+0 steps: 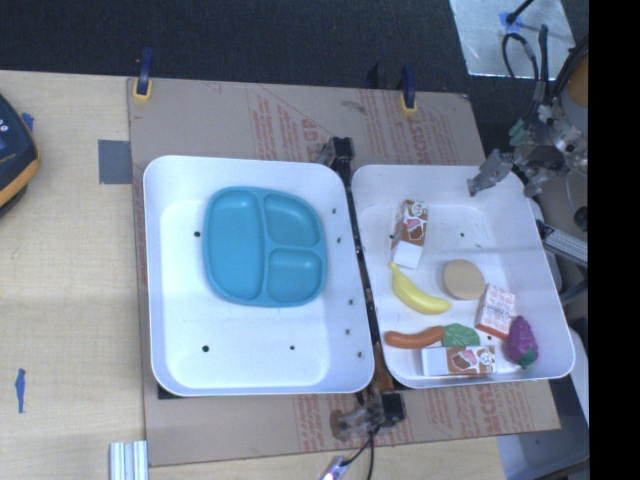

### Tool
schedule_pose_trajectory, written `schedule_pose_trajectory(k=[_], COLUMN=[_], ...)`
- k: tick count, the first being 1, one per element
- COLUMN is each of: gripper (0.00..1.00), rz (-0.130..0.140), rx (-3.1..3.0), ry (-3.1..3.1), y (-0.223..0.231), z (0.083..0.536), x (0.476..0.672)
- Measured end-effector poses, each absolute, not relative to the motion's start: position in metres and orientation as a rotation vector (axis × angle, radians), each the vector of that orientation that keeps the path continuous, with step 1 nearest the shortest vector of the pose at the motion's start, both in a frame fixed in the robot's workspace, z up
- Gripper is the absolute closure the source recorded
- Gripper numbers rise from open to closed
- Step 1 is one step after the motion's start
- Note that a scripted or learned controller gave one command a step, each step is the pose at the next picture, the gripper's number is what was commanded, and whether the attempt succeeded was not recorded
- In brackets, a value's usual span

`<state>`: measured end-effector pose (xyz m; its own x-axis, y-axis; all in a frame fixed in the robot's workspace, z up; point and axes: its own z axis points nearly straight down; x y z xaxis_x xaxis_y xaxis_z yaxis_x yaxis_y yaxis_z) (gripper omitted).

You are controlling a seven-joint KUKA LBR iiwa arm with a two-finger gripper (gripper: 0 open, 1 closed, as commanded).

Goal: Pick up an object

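Nearest the camera, along the front wall of the right bin [560,363], lie a white packet with a brown picture [458,360], a green piece [461,335] resting on its top edge, and an orange-red sausage [413,338] stretched out to their left. At the front right corner sits a purple bunch of grapes [521,340], with a small red-and-white carton [496,311] just beside it, tilted. Further in, a round tan biscuit-like disc [463,279] lies near the middle of that bin, and a yellow banana [417,295] curves to its left. Beyond the banana a brown-and-white wrapped snack [410,233] lies lengthwise, its white end touching the banana's tip.

The left bin [170,268] holds a blue divided plate [265,245], with three compartments, set toward the far half of the bin. Both bins rest on a brown cardboard sheet [250,118] clamped to the wooden surface [60,298].

At the far right corner of the right bin the gripper [492,175] hangs over the rim, well apart from every object; nothing is seen between its fingers, and how far they are parted cannot be told.
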<state>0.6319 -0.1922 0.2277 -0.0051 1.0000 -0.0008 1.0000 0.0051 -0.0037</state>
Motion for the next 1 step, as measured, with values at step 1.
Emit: schedule_pose_trajectory(k=[1], gripper=[0.0], rz=[0.008], rx=[-2.213], ry=[-2.224], y=[-0.212], z=[0.1127], x=[0.5845])
